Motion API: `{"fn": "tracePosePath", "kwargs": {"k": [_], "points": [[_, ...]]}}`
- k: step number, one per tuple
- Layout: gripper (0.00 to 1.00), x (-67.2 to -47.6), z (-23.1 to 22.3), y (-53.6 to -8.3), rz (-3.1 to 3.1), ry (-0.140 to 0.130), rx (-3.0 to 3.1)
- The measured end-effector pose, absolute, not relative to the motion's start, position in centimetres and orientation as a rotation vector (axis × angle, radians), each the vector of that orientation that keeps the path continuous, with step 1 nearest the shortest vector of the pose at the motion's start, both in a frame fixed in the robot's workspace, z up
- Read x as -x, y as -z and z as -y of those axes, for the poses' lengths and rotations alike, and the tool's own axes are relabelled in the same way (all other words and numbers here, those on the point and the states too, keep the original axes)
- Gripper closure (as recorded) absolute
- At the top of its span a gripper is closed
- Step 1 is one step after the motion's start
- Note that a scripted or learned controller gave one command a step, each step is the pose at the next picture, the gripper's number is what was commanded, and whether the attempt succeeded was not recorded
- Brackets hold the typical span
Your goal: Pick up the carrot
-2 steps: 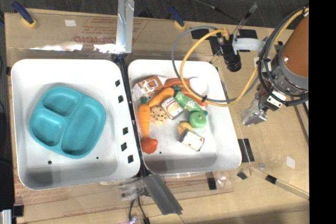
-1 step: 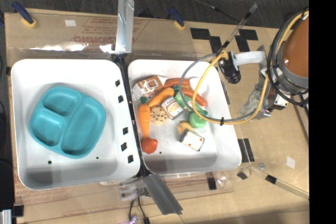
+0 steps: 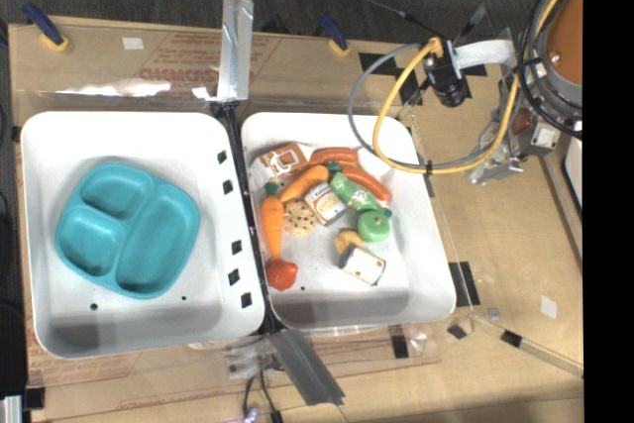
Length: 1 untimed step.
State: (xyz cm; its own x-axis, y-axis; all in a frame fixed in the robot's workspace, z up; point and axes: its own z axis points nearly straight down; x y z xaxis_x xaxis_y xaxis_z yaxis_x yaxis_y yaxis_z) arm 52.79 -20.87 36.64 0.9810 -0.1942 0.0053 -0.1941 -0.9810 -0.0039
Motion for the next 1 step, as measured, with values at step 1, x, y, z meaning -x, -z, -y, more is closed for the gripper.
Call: {"fn": "tracePosePath", "kwargs": {"k": [1], "points": [[1.00, -48.56, 20.97, -36.82, -0.309, 0.004, 3.121]]}}
